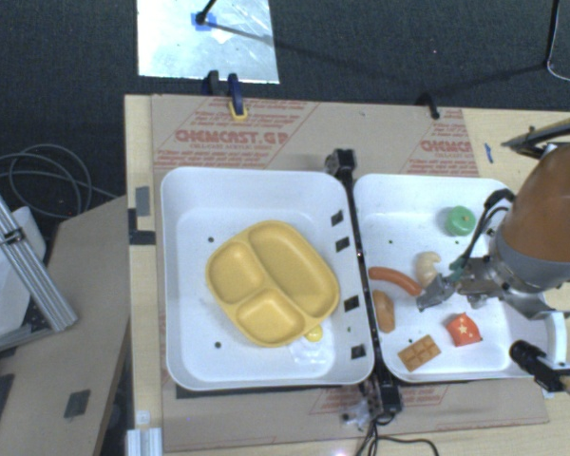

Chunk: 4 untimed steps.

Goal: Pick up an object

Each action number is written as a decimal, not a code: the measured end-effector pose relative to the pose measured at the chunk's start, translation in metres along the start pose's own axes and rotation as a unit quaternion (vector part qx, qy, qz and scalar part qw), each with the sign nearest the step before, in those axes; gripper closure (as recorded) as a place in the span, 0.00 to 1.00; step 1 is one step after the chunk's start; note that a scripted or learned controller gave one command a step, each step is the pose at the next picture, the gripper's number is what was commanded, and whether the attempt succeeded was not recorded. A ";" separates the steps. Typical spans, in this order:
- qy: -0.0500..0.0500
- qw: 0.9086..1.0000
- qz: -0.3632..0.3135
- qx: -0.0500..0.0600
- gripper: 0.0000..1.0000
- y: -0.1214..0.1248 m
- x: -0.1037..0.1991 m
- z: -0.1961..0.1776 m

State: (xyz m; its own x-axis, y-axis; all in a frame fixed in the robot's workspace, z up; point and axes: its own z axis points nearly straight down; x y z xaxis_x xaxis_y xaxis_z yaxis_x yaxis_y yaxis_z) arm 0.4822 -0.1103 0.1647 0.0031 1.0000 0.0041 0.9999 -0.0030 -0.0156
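Pincer (435, 294) hovers just right of the sausage (393, 278).

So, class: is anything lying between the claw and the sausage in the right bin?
Nothing visible does. The claw sits just right of the sausage, with bare bin floor between. The pale piece lies just above that gap, not in it.

Colours, both bins:
Left bin (185, 283) white, holds a yellow three-section plate (271, 281). Right bin (399, 207) white: green round piece (460, 220), cream lump (427, 263), orange-red sausage (394, 279), tan-orange piece (384, 312), brown waffle square (419, 352), red block (464, 330) with pale mark. Table (294, 131) tan, red lettering.
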 end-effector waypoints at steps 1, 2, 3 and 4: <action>-0.003 1.000 -0.005 -0.012 0.00 0.103 -0.010 0.073; 0.004 1.000 0.000 0.005 0.00 0.170 -0.066 0.080; -0.002 1.000 0.001 -0.004 0.00 0.054 -0.091 0.080; -0.003 1.000 -0.002 -0.010 1.00 0.060 -0.088 0.068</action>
State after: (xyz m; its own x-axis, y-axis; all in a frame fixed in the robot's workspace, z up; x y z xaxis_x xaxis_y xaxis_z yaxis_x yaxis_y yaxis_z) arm 0.5408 -0.1983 0.0954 -0.0014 1.0000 -0.0016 1.0000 0.0014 0.0043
